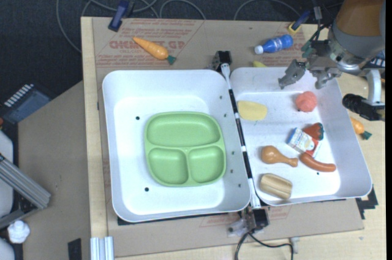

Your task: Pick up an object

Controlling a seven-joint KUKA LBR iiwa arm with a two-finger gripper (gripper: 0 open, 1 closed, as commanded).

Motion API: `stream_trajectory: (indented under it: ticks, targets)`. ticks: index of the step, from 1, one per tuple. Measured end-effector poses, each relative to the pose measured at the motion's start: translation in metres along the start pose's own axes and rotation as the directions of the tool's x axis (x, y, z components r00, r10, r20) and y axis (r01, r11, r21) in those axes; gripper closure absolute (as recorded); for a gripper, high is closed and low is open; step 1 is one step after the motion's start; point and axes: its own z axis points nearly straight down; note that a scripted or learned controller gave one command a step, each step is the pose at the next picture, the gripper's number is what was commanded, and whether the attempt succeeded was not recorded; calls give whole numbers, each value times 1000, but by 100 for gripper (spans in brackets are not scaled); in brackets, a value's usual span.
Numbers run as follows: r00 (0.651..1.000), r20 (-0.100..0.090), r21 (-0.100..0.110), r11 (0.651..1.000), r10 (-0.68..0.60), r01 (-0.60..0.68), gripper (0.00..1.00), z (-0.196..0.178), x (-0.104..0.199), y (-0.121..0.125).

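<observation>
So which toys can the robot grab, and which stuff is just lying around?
For the job, in the right bin under the tool:
pink ball
yellow piece
drumstick
sausage
bread roll
small carton

Just lying about:
green tray
carrot
blue bottle

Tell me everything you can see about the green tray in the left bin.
The green tray is a pale green divided plate, plastic by its look, with rounded corners. It has three compartments: one wide one at the far side and two smaller ones at the near side. It lies flat, right way up, near the middle of the left bin. Nothing lies in it.
</observation>
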Motion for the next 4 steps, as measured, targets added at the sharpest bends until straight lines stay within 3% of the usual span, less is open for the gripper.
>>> stream_trajectory:
  ticks: [1, 2, 3, 4]
  targets:
    - [1000, 1, 4, 1000, 1, -1, 0, 126, -75, 0]
    - [1000, -10, 3, 1000, -4, 4, 0, 132, -84, 37]
    - [1000, 2, -3, 1000, -2, 2, 100, 121, -89, 37]
    - [1000, 1, -7, 1000, -2, 2, 100, 18, -18, 45]
